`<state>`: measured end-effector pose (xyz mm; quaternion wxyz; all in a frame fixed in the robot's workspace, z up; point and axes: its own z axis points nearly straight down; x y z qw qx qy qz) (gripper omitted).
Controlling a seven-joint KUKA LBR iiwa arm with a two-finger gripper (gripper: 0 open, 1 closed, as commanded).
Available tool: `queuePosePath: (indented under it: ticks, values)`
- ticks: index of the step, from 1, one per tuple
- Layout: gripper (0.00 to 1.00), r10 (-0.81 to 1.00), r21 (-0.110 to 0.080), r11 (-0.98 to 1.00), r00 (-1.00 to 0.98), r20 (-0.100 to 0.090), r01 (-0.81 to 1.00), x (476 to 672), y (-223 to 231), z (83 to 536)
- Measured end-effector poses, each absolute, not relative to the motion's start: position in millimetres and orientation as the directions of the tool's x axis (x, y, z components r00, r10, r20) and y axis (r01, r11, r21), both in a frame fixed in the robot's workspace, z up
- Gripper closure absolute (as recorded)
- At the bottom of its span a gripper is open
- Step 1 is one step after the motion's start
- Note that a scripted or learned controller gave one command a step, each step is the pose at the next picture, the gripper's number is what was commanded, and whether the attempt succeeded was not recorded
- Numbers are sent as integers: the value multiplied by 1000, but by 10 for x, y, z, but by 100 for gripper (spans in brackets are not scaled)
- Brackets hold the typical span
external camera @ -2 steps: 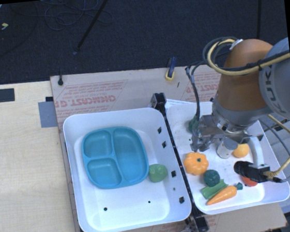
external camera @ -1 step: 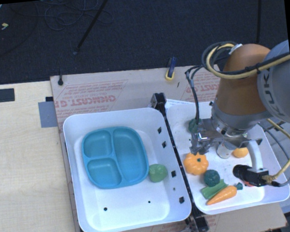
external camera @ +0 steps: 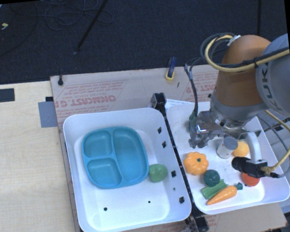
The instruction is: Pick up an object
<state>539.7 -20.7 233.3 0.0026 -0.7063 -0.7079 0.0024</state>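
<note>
Nearest the camera, the toy carrot (external camera: 221, 195) lies in the right bin (external camera: 279, 196), pumpkin (external camera: 196, 162) just beyond. Gripper (external camera: 198, 135) hangs above the pumpkin, finger state indeterminate; center over it before descending.

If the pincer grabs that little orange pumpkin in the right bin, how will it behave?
The pumpkin looks rounded and ribbed, so it may slip sideways or roll when squeezed. It looks like a small toy, probably light. It lies close beside the bin wall, which may crowd a grasp there.
</note>
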Motion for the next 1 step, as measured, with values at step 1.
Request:
queuePosePath:
  ticks: [1]
  values:
    - [100,1000,-10,0,0,0,1000,5438,-255,2259]
